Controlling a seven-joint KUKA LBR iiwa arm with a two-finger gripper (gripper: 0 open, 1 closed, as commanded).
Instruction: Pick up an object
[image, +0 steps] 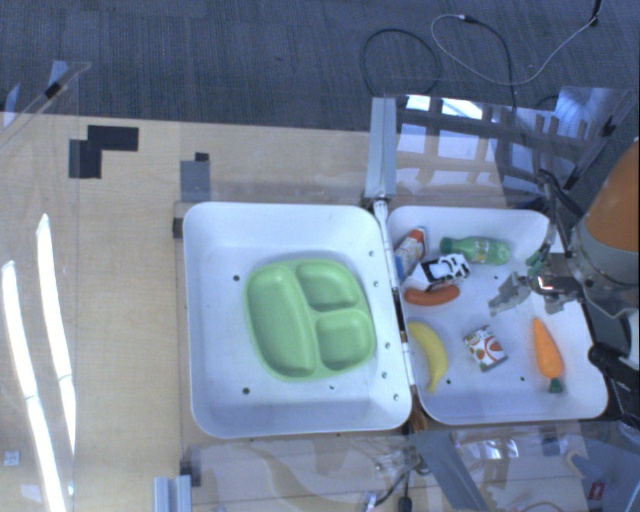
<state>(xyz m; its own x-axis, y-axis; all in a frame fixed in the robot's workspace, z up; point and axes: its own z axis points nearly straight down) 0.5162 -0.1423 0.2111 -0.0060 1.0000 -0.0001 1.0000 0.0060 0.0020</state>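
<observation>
1. Two shallow white bins sit side by side on the desk in the camera view: the left bin and the right bin, touching along their shared edge.
2. The left bin carries a green divided tray, lying flat near its middle, with one long compartment on its left and two smaller ones on its right.
3. The right bin carries the loose objects. A green bottle lies on its side near the far edge; a red-capped tube lies in the far left corner, and a black-and-white toy rests just beside it.
4. A sausage lies right below the toy. A banana lies along the left edge toward the near side.
5. A small patterned box sits tilted near the bin's middle, and a carrot lies toward the right edge, green end pointing to the near edge.
6. The tool hangs over the right bin, between the bottle and the carrot, fingers spread apart with nothing between them.
</observation>
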